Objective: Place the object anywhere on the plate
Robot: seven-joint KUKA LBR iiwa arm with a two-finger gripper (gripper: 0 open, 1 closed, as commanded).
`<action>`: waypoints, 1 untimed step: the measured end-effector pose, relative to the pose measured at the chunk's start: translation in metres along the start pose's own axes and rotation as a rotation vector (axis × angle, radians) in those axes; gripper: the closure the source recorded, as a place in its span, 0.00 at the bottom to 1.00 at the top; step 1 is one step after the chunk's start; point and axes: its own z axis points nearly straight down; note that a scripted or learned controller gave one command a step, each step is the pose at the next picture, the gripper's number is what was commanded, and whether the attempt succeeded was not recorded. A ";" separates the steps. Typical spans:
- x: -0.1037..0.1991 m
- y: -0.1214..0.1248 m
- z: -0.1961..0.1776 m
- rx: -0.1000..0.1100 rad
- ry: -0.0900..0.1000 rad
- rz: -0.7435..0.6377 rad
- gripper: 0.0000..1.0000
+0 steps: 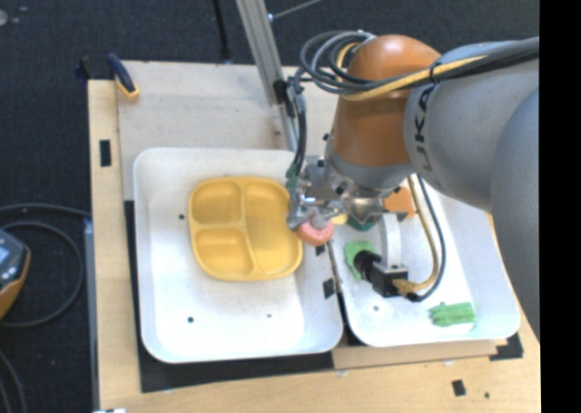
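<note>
- Dark floor surrounds the wooden bench (109, 384), and from the camera view above we see two white bins side by side on it, the left bin (163, 311) carrying the yellow plate (241, 225) with its three compartments.
- We spot a small pink object (317, 232) at the gripper (313, 221), right over the seam between the bins, just beside the plate's right rim.
- Fingers look pinched on the pink piece from above, though we can't swear it's clamped rather than merely touched.
- It looks small and light, maybe soft or rubbery; we judge a pinch across its middle is enough.
- Room is generous: the plate lies close on the left, its raised rim the one edge to clear.
- Green pieces (451, 314) in the right bin (490, 275) lie well apart.
</note>
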 end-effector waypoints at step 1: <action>0.047 -0.021 0.014 0.001 -0.002 0.001 1.00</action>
